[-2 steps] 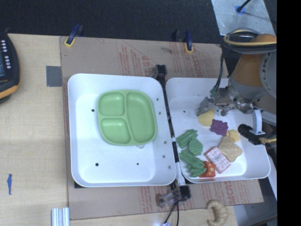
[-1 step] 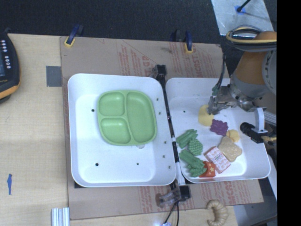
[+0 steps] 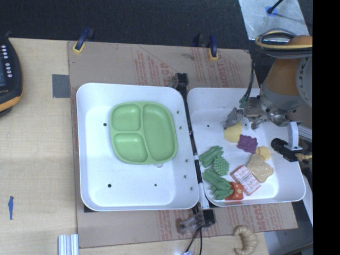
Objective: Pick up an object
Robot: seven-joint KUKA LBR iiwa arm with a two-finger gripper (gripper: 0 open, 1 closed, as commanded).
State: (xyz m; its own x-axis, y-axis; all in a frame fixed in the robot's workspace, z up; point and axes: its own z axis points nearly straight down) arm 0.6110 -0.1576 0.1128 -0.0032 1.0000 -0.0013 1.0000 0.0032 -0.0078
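Observation:
My gripper (image 3: 244,122) hangs over the back of the right bin (image 3: 289,187). Its two fingers stand apart, open, with nothing between them. A pale yellow piece (image 3: 232,133) lies just below the left fingertip, and a purple grape bunch (image 3: 247,142) sits in front of the gripper. Further forward in the same bin lie green vegetable pieces (image 3: 211,155), a toast slice (image 3: 259,169), a red-and-white packet (image 3: 245,177) and a red piece (image 3: 234,192). The left bin (image 3: 90,190) holds a green divided plate (image 3: 143,132).
The arm's grey and orange body (image 3: 284,73) covers the right bin's back right corner. A black part (image 3: 284,149) juts in at that bin's right rim. A curled tan object (image 3: 246,238) lies on the bench in front of the bins. A controller (image 3: 8,73) sits far left.

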